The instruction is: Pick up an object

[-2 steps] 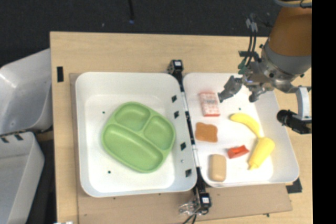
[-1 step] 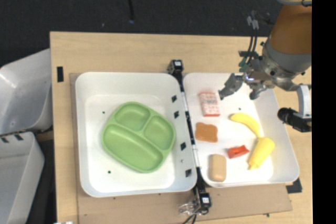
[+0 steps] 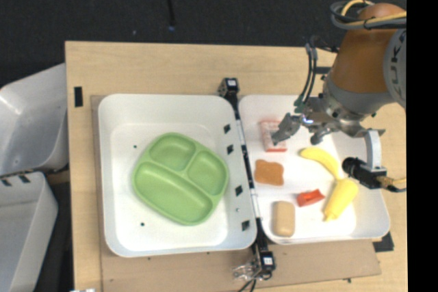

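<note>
Camera view gives me the gripper [image 3: 287, 131] low in the right bin [image 3: 373, 219], above a pink-and-white packet [image 3: 268, 129]; I cannot tell its state. Banana [image 3: 321, 160] lies beside.

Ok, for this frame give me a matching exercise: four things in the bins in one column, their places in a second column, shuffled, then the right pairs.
Things:
1. green divided plate
2. orange block
3. beige oval piece
4. small red piece

Places:
A. right bin, at the near edge
B. left bin, alone
C. right bin, between the beige oval piece and the yellow corn-shaped piece
D. right bin, next to the divider, just below the gripper

Pairs: 1-B, 2-D, 3-A, 4-C
</note>
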Robot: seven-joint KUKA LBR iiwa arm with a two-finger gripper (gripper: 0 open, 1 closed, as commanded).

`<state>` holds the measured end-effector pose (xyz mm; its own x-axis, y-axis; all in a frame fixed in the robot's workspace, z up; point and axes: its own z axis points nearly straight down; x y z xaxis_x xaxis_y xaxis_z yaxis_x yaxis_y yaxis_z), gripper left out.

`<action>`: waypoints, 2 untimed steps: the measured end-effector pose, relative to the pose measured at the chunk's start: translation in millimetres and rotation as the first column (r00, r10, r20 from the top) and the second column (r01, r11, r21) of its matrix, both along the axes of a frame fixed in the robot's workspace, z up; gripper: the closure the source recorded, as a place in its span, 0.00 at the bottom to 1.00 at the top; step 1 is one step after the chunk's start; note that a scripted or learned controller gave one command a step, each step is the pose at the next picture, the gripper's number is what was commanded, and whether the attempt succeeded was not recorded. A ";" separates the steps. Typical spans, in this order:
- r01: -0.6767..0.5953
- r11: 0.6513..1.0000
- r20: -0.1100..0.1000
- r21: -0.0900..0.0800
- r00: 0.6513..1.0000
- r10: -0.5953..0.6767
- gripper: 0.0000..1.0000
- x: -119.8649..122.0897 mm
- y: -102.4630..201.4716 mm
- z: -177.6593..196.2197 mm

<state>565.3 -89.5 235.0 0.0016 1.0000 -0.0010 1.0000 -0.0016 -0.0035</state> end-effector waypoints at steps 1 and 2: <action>0.000 1.000 -0.001 -0.001 1.000 0.000 0.00 3.4 -10.3 -57.1; 0.001 1.000 -0.001 0.000 1.000 -0.001 0.00 6.6 -18.0 -102.8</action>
